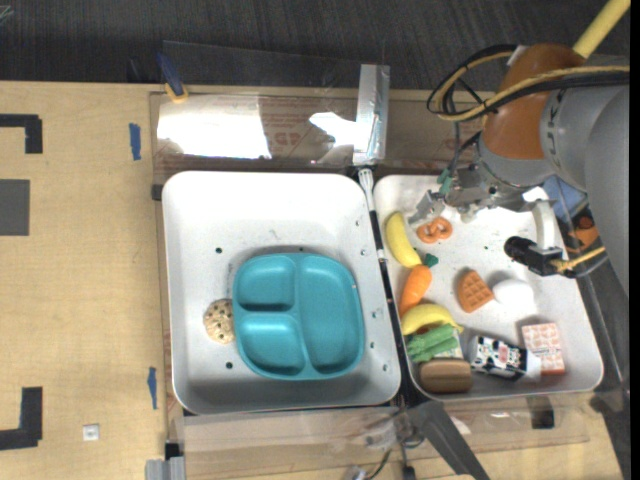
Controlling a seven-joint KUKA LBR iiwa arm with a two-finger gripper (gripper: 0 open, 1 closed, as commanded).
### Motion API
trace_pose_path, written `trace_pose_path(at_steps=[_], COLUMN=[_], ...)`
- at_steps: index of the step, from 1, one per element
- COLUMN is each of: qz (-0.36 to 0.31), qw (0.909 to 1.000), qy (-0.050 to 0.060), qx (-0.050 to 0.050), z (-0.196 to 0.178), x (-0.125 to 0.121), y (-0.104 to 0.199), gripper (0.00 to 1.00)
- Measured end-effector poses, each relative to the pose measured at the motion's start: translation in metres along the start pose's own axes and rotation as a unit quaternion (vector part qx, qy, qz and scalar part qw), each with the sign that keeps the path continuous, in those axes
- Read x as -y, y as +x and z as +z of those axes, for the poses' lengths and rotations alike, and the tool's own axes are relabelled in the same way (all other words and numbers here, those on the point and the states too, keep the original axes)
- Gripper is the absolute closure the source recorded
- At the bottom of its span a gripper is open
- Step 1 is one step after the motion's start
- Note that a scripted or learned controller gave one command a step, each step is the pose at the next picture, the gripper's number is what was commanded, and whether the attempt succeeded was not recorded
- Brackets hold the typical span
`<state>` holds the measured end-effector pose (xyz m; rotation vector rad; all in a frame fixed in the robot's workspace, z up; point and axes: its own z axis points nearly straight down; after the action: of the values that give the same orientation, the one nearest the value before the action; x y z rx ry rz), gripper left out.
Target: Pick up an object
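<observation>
gripper (pixel 437 206) is hovering in the upper right of the frame, just above the orange pretzel (pixel 434 231) in the right bin (pixel 590 368); finger state cannot be told. pretzel is likely handling light and stiff; its outer edges are offering the best hold.

Teal divided plate (pixel 297 314) in left bin (pixel 190 208), cookie (pixel 219 320) beside.

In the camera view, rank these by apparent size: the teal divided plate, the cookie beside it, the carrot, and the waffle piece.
Largest to smallest:
1. teal divided plate, by far
2. carrot
3. waffle piece and cookie: these look about alike, so I won't rank them against each other.
</observation>
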<state>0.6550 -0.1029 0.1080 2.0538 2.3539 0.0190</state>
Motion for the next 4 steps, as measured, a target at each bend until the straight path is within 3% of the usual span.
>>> trace_pose_path(at_steps=[1,2,3,4], qz=[-0.216,-0.003,0.036,0.037], qw=[0.9762,1.0000,0.9993,0.9993], qy=[0.010,0.008,0.006,0.003], qx=[-0.005,-0.002,-0.002,-0.001], z=[0.022,0.018,0.016,0.006], x=[-0.002,0.136,0.170,0.169], y=[0.001,0.002,0.031,0.031], gripper=[0.00,0.00,0.00,1.00])
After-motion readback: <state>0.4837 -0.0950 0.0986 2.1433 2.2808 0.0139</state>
